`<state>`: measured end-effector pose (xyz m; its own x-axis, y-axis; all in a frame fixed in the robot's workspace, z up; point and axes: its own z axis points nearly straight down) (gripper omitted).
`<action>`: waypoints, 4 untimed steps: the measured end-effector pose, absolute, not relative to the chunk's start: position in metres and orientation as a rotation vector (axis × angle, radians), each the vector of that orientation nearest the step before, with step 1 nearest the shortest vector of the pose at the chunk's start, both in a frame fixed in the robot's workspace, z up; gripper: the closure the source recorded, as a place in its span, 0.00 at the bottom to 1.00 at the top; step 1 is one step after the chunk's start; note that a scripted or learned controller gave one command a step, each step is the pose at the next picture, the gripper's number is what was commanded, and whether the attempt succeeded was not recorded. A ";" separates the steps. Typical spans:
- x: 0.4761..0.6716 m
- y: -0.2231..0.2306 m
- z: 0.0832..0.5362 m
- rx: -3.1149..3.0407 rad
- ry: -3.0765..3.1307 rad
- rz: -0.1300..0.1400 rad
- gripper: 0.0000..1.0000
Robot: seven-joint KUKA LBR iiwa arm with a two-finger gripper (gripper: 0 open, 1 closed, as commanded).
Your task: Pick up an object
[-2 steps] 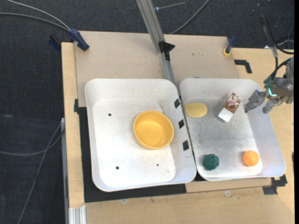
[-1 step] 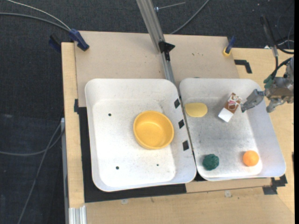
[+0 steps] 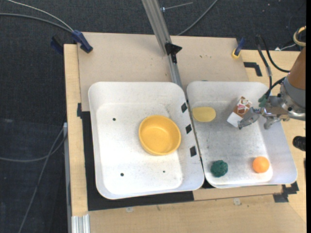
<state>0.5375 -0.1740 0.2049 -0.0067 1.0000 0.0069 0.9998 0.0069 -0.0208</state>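
Observation:
The right bin (image 3: 279, 149) holds several small objects. A flat yellow oval piece (image 3: 204, 114) lies near its left wall. A small white, brown and red carton (image 3: 241, 108) sits toward the back. A dark green ball (image 3: 219, 168) and an orange ball (image 3: 261, 164) rest near the front wall. My gripper (image 3: 257, 121) reaches in from the right and hangs over the bin's middle right, open, with nothing between its fingers. Its left finger (image 3: 247, 120) is just in front of the carton and close to it.
The left bin (image 3: 112, 144) holds a yellow bowl (image 3: 159, 134) near its middle. A metal pole (image 3: 158, 21) runs from the top of the view down to the gap between the bins. Cables lie on the dark floor around the bench.

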 end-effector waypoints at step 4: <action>0.531 -0.160 0.166 -2.216 -2.235 -0.004 1.00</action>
